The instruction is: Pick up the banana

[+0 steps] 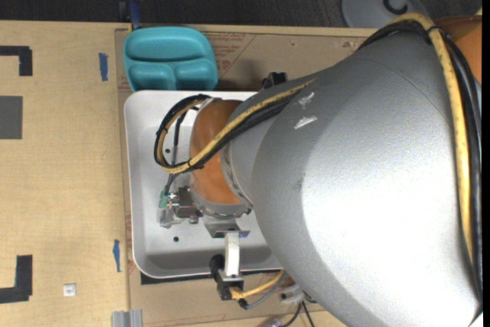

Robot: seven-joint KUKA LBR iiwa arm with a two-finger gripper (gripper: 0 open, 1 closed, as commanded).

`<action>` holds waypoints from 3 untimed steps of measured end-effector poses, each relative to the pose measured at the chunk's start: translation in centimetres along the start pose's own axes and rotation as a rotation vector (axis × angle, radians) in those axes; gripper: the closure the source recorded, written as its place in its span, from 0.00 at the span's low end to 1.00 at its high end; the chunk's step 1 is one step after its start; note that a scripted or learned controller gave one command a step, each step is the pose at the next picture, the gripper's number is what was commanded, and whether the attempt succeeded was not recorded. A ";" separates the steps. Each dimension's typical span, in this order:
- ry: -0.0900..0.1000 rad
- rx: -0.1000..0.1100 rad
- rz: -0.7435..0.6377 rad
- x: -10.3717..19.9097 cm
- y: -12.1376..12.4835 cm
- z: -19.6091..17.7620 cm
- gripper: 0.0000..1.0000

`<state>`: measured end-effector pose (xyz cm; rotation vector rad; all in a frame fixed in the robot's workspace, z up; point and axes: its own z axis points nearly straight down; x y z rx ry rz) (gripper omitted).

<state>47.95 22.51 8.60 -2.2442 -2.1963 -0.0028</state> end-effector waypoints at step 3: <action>0.000 0.000 0.103 0.0 0.0 0.0 0.00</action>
